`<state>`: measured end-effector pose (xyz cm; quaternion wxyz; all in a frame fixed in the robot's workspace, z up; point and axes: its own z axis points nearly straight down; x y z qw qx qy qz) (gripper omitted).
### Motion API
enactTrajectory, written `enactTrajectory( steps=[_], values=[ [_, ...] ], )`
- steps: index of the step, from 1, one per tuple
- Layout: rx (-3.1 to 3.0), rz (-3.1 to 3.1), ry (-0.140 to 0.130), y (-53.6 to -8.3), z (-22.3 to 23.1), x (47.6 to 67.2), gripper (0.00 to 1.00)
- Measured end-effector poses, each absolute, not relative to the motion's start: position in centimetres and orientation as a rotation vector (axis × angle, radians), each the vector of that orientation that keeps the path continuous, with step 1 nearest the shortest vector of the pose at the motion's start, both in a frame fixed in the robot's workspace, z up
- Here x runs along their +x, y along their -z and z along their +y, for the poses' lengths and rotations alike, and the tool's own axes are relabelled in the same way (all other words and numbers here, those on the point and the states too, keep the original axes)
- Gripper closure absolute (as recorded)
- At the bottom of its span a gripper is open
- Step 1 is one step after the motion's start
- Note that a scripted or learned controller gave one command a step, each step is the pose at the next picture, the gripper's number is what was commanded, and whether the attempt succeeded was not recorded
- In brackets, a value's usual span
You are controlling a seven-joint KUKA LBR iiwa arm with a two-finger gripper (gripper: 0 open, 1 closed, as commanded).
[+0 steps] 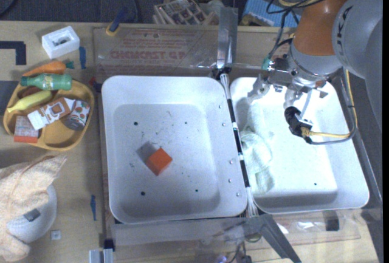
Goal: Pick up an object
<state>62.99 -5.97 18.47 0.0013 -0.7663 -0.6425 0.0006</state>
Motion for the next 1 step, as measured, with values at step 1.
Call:
enactTrajectory(
  steps=[1],
  values=[
    [-2.453,-1.967,0.001,-19.93,-13.17,63.52,0.0]
  ],
)
